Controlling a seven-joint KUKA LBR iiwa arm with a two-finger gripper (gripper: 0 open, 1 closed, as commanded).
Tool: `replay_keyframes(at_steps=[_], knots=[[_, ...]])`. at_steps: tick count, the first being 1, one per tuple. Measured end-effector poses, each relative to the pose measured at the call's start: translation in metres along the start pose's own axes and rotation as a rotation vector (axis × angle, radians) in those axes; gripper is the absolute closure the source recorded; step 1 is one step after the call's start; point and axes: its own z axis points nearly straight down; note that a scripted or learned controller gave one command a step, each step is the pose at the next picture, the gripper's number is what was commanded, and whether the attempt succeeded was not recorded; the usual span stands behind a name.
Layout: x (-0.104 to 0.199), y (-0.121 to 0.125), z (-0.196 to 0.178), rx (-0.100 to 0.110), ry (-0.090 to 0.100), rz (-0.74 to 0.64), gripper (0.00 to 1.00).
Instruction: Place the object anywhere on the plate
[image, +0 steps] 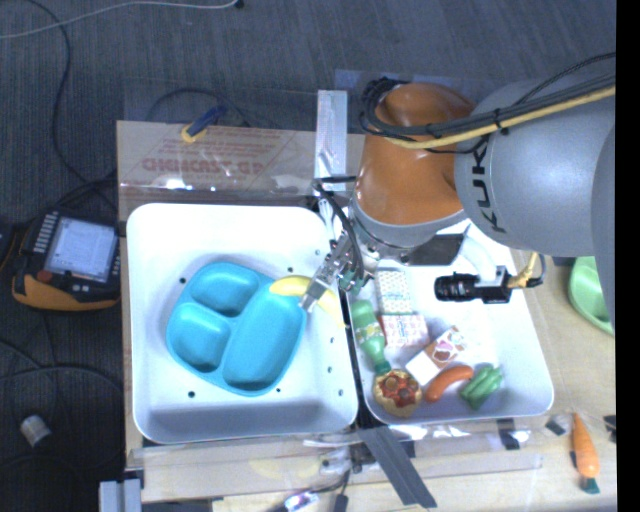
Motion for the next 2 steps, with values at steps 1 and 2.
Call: replay_keyframes(at_steps=[1,2], knots=[[0.0264,0.0405,0.0425,0.000,0.002,-0.026,1.00],[0.0263,0.0405,0.0424,-0.001,0.002,-0.026,0.00]])
